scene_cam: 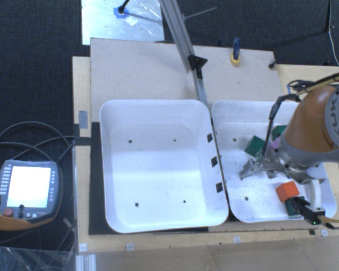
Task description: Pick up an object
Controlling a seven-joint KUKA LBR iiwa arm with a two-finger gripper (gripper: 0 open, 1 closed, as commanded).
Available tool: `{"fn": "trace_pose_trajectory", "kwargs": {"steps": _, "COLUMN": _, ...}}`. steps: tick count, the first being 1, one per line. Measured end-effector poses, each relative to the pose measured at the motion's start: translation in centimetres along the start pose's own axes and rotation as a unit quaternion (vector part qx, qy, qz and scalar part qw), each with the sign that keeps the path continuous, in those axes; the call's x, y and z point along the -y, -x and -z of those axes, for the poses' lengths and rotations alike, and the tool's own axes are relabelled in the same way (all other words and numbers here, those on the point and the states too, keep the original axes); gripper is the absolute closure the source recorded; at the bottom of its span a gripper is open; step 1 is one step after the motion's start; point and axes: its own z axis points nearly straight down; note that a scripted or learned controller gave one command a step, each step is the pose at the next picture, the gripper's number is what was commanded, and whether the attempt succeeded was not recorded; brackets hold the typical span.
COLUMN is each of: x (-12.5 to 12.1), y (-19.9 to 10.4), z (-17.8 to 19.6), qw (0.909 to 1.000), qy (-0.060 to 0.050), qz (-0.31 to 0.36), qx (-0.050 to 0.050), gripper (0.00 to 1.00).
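Seemingly, the gripper (250,168) hovered low in the right bin (237,205), fingers spread, holding nothing. A green block (255,146) lay just beyond it, an orange block (287,190) nearer right. Both looked light and rigid; opposite flat sides suit gripping.

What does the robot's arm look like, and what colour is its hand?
The arm is fat and rounded, grey with a shiny orange band above the wrist. A thin black cable loops along it. Its hand is small, silvery-grey metal.
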Motion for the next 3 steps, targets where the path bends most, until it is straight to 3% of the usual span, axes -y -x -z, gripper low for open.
{"fn": "trace_pose_trajectory", "kwargs": {"steps": 1, "x": -0.3, "y": 0.0, "z": 1.4, "qw": 1.0000, "qy": 0.005, "qz": 0.001, "qx": 0.001, "gripper": 1.00}}
{"fn": "trace_pose_trajectory", "kwargs": {"steps": 3, "x": -0.5, "y": -0.4, "z": 12.3, "qw": 1.0000, "qy": 0.007, "qz": 0.002, "qx": 0.001, "gripper": 1.00}}
